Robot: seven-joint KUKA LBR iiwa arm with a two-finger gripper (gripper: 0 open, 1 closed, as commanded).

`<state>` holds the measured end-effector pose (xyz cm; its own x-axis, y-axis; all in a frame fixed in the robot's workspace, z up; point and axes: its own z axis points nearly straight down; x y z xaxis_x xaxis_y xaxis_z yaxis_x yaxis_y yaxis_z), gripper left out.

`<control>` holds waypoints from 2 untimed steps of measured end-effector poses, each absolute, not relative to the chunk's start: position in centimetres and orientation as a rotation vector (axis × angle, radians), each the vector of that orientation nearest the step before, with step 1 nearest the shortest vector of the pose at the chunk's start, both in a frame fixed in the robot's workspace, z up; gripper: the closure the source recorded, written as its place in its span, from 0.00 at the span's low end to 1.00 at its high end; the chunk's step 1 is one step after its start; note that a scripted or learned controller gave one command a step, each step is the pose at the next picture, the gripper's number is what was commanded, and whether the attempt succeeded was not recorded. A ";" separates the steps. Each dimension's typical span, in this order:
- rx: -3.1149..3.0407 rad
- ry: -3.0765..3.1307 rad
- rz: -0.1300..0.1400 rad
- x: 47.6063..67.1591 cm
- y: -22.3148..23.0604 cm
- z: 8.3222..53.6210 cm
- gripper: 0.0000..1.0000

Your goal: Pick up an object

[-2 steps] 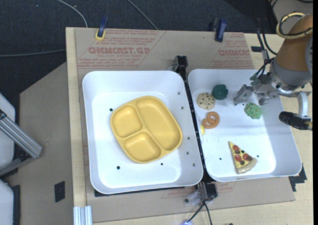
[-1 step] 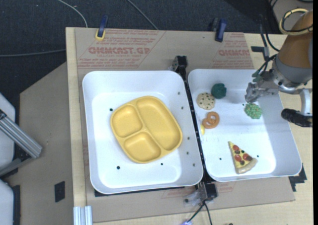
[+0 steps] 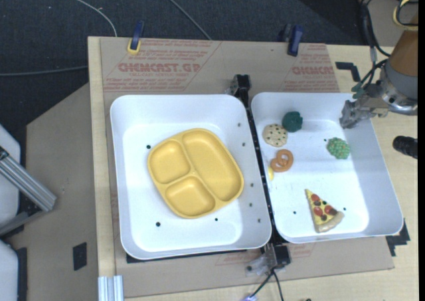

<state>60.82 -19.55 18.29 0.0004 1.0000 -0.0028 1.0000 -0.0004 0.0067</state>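
The right bin holds a dark green round piece, a speckled cookie, an orange ring, a light green broccoli-like piece and a pizza slice. My gripper hangs over the bin's upper right corner, up and right of the light green piece. Nothing shows between its fingers. The arm comes in from the right edge.
The left bin carries a yellow three-compartment plate. Blue clamps hold the cardboard base at the back. A black bracket sits between the bins at the top.
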 end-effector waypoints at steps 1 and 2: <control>2.216 2.217 0.004 60.9 -19.6 21.6 1.00; 2.218 2.230 0.000 60.9 -14.2 21.0 1.00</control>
<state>60.86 -14.18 21.03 -0.0053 1.0000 0.0024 1.0000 0.0053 -0.0023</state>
